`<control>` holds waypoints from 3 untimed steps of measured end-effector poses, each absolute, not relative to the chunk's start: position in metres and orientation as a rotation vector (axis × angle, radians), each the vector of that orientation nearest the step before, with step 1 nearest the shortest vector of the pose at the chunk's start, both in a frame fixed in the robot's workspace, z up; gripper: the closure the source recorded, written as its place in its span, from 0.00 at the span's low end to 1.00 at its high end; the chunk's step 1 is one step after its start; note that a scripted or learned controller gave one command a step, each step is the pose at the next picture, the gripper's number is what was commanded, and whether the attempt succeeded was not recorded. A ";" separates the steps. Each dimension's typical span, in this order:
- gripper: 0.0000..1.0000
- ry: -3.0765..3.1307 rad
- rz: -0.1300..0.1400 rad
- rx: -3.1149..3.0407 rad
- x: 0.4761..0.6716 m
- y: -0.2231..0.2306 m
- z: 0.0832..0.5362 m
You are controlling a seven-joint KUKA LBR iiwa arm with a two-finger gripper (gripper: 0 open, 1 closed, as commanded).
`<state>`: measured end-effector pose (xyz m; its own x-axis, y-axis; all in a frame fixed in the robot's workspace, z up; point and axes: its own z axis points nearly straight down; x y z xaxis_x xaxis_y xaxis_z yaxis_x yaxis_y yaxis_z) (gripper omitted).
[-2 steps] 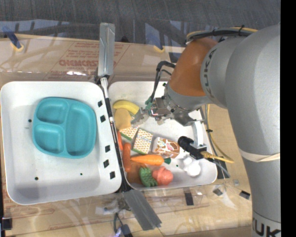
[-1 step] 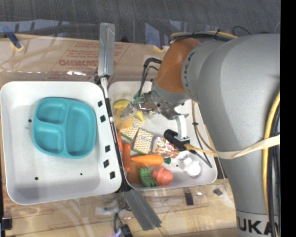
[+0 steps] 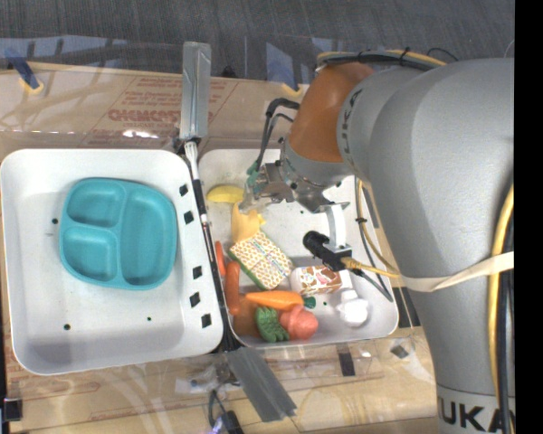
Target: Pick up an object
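**Q:** What is in each bin?

**A:** The left bin [image 3: 27,242], at centre-left of the frame, holds a teal divided plate [image 3: 119,231]. The right bin [image 3: 380,319], at centre, is crowded with toy food: a yellow banana [image 3: 224,194], a patterned packet [image 3: 261,262], a carrot [image 3: 273,299], a small carton [image 3: 323,280].

**Q:** Where is your gripper?

**A:** My gripper [image 3: 258,188] hangs low over the right bin's upper end, just beside the banana, probably my target. Whether its fingers are spread or pressed together, I cannot tell.
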<state>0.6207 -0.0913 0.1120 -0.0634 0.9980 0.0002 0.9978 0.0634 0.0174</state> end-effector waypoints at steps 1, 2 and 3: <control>0.00 2.287 0.010 2.147 0.618 -0.091 0.107; 1.00 2.290 0.010 2.144 0.618 -0.091 0.117; 0.00 2.291 0.009 2.144 0.618 -0.091 0.117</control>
<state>0.6179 -0.0913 0.1171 -0.0660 0.9978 0.0013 0.9978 0.0660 0.0069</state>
